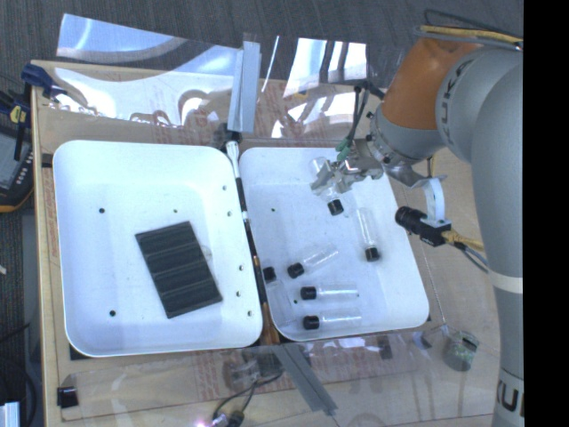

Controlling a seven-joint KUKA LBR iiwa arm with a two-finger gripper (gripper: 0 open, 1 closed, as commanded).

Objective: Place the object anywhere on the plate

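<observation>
A dark ribbed plate (178, 269) lies flat in the left white bin (89, 176). The right white bin (400, 301) holds several clear vials with black caps. My gripper (331, 180) hangs over the upper middle of the right bin. A black-capped vial (335, 206) shows just below the gripper, touching or nearly touching it; whether it is gripped is unclear. Another vial (365, 231) lies to its right, pointing toward the front. The plate is far to the left of the gripper, across the wall between the bins.
Three more vials lie near the right bin's front: one (313, 261) slanted, two (333, 292) (334, 321) lying sideways. The grey arm with its orange band (427, 78) fills the upper right. A black fitting (418, 222) juts out over the bin's right rim.
</observation>
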